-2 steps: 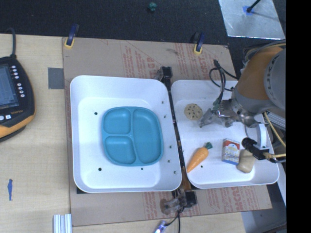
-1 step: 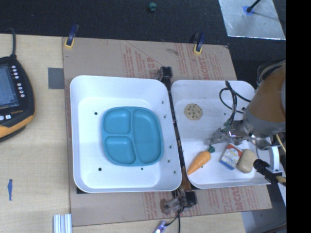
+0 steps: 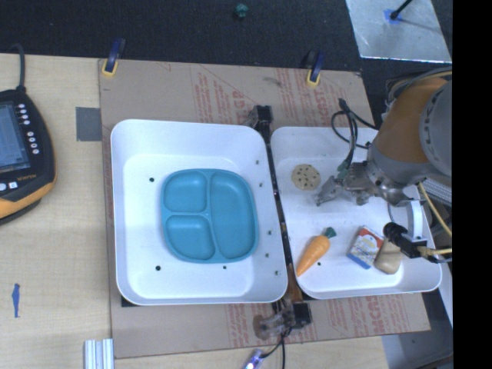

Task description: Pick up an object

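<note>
the shallow white right-hand bin (image 3: 430,283) holds all the candidates. the grey two-finger gripper (image 3: 332,194) hovers with its jaws apart and nothing between them, near the round brown cookie (image 3: 306,177); better to centre directly above before descending. the orange toy carrot (image 3: 313,254) lies nearer the front.

- Arm (image 3: 411,129): cut off at the right, covers the right bin's (image 3: 307,141) far right corner.
- Gripper (image 3: 327,194): finger gap too small to read.
- Handheld screen unit (image 3: 19,156): cut by left edge.
- Small box (image 3: 364,248): print unreadable.
</note>
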Robot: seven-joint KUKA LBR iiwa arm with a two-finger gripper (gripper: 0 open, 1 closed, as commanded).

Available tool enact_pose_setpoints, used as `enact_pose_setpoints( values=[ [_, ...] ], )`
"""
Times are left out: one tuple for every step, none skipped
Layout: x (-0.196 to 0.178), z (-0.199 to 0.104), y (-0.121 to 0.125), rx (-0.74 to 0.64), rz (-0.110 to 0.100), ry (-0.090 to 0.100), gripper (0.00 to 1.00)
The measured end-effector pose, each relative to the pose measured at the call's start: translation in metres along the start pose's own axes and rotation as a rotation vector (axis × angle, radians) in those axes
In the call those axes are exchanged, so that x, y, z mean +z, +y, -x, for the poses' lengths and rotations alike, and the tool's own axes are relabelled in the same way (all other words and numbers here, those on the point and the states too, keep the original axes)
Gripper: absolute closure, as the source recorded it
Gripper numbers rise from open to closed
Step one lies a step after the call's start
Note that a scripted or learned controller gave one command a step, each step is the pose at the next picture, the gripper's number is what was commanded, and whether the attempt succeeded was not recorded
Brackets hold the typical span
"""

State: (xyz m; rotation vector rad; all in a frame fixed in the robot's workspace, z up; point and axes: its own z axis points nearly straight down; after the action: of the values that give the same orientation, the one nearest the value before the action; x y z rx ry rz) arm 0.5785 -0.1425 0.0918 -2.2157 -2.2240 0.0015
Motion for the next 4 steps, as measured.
enact_pose_setpoints(
  values=[
    [0.001,-0.031,-0.071,-0.002,-0.003,-0.001,0.00],
    [-0.010,-0.030,-0.070,-0.006,-0.003,-0.002,1.00],
    [-0.065,0.024,-0.009,0.000,0.002,-0.002,1.00],
    [-0.065,0.024,-0.009,0.000,0.000,-0.001,0.00]
  ],
)
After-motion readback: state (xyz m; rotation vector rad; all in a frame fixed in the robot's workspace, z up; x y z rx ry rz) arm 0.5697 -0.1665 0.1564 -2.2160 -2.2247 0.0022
